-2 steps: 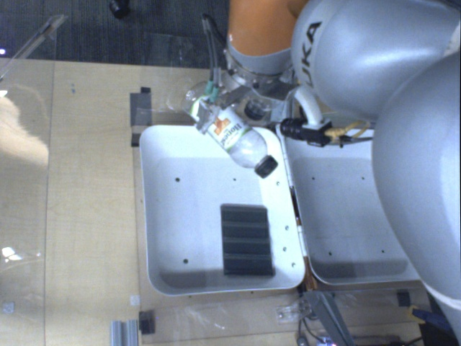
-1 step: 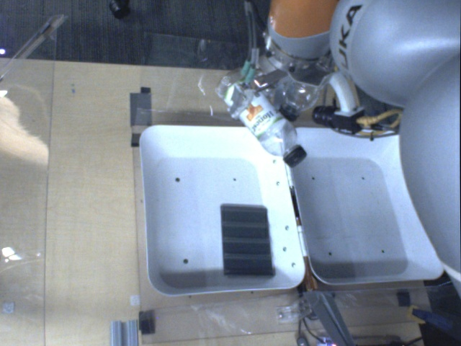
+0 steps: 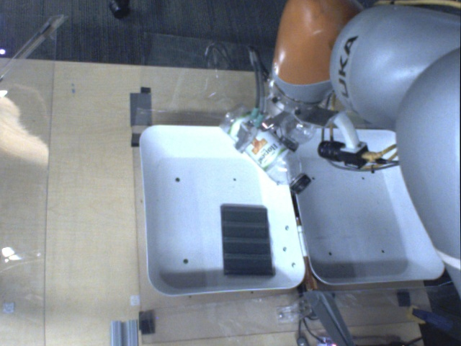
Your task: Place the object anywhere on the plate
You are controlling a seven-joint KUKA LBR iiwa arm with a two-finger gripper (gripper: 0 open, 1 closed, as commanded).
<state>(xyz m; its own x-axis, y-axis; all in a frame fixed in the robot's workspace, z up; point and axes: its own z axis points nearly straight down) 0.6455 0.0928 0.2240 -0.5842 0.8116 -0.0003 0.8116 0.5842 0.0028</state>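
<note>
I judge this the carrying step: the gripper [image 3: 277,139] hangs over the far right corner of the left bin [image 3: 162,193], fingers seemingly clenched on a clear labelled bottle [image 3: 261,148]. Next I must bring it above the dark ridged plate [image 3: 246,240], lying nearer. The wrist hides the fingertips.

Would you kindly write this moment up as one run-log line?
arm: over the bins' far edge | gripper: at clear bottle, grasp unclear | black plate: left bin, bare | placed: no
</note>
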